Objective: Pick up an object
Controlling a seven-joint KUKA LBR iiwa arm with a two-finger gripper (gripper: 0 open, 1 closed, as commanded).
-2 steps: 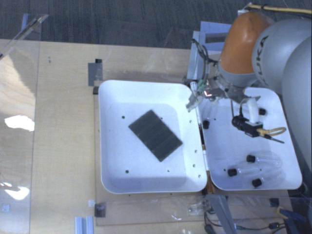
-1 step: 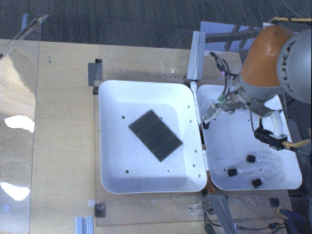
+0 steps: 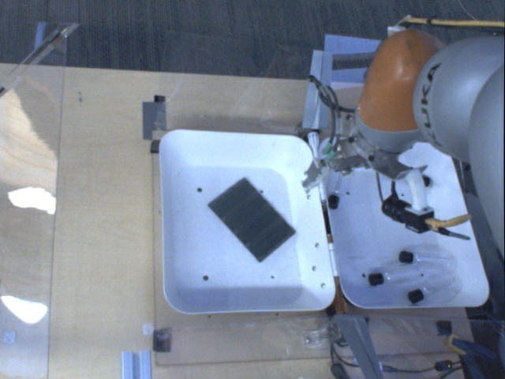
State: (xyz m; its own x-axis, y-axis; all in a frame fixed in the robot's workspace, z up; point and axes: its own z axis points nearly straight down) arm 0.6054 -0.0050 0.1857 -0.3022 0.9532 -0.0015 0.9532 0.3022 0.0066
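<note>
- The flat rectangular dark grey pad (image 3: 252, 219), left of the tool (image 3: 325, 168), carries a faint fine ribbed texture.
- The shallow white plastic bin (image 3: 183, 284) holding it is plain, dotted with small dark holes.
- The second white bin (image 3: 450, 290), right of the tool, holds several small black pieces (image 3: 406, 257).
- The pale wood-toned worktop (image 3: 95, 212) shows bright white glare patches.
- The arm (image 3: 465, 93) is grey with an orange band (image 3: 394, 81).
- The floor (image 3: 197, 14) beyond is dark grey, finely striped.
</note>
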